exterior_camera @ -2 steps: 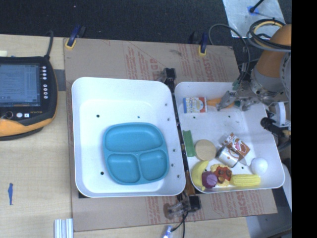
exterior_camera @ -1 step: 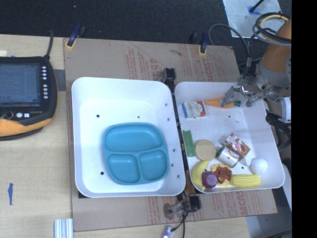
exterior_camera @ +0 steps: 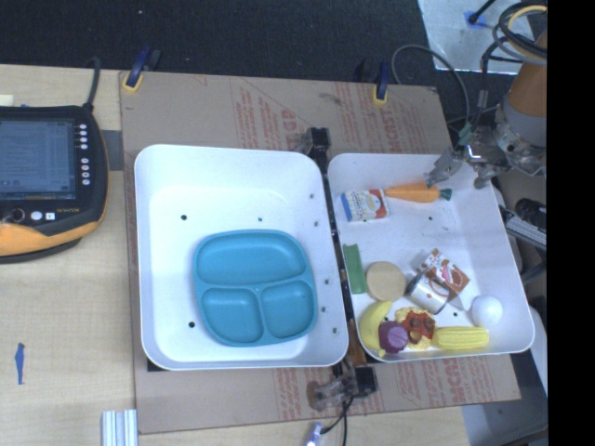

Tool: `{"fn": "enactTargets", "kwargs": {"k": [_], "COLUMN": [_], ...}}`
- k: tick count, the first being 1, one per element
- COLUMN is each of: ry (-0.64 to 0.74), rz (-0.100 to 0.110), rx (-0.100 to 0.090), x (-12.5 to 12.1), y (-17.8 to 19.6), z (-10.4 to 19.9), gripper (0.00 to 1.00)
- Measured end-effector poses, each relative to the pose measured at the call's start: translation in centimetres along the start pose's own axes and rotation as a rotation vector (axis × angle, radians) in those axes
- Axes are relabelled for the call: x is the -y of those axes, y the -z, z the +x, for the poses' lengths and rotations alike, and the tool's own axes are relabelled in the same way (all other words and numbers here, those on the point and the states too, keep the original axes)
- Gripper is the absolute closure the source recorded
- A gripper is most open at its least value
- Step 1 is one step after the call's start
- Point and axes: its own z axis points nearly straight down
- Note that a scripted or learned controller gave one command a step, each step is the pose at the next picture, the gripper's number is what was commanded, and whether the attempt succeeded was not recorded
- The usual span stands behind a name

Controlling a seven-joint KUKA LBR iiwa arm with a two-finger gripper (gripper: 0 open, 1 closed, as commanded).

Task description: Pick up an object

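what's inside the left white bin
The left white bin holds a blue divided tray with three compartments, lying flat near the middle. Nothing shows in the compartments. The bin floor under the tray is covered.

Arm [exterior_camera: 525, 91], seen at the right edge: an orange band is showing above a grey metal wrist. Below the wrist, the gripper [exterior_camera: 462, 167] is appearing as a cluster of grey and silver metal parts with angular, bracket-like shapes; fine details such as screws are blurring out. A thin dark cable [exterior_camera: 437, 63] is looping up and over beside the wrist. Black and yellowish hoses [exterior_camera: 517, 21] are curving in loops above the orange band.
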Motion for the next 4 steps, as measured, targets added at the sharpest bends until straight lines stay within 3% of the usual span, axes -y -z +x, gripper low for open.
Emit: {"fn": "enactTargets", "kwargs": {"k": [1,2,3,4], "ry": [0.001,0.003,0.0,0.0], "rz": [0.001,0.005,0.004,0.001], "rx": [0.0,0.0,0.001,0.0], "x": [0.0,3.5,0.5,0.0], "y": [6.8,0.6,-6.9,-4.4], "z": [0.0,5.7,1.1,0.1], "gripper": [0.0,0.0,0.0,0.0]}}
